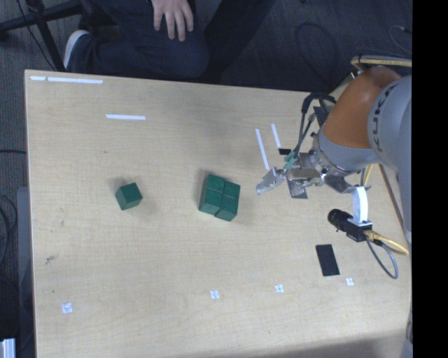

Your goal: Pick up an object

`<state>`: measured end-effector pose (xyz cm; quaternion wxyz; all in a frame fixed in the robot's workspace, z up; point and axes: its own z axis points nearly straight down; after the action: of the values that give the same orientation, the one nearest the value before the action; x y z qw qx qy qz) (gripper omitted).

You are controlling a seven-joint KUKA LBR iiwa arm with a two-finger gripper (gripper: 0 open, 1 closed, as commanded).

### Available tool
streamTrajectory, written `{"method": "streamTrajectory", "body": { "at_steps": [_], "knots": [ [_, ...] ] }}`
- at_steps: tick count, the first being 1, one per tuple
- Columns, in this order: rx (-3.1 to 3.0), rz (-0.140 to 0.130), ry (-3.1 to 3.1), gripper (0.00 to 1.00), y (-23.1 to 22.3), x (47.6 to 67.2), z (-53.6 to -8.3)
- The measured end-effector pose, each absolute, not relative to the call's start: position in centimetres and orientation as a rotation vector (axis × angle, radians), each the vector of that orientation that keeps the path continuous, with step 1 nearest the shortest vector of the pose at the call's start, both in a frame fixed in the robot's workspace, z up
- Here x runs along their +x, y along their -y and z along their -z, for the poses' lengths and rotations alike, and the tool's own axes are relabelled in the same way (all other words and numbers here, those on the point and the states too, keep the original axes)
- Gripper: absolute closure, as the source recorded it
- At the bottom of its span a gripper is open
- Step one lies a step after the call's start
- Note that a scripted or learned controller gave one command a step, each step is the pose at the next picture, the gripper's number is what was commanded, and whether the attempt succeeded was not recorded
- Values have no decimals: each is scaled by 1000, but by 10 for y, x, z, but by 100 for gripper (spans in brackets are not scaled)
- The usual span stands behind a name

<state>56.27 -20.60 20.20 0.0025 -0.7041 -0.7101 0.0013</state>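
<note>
While the gripper (280, 180) hangs over the wooden table (175, 280), the green blocks sit off to its left.

Its shiny fingers look spread a little, and nothing sits between them. A clump of green blocks (220, 197) lies near the gripper, not touching it. One small green block (129, 196) sits alone farther left. A black flat piece (327, 259) lies below the arm (364, 119). Somebody's hand (173, 17) shows up top.

Small green cube (129, 196) sat left of the worktop's centre — a larger green block cluster (220, 197) lay near the centre, well apart from it.
</note>
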Motion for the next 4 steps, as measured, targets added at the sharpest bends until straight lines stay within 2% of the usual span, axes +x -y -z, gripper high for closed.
{"method": "streamTrajectory", "body": {
  "at_steps": [1,2,3,4],
  "knots": [
    [-2137,-2,2297,0,184,605,-141],
    [-2051,7,2387,0,101,610,-97],
    [-2049,6,2392,100,102,611,-108],
    [-2049,6,2392,0,102,611,-108]
  ]
}}
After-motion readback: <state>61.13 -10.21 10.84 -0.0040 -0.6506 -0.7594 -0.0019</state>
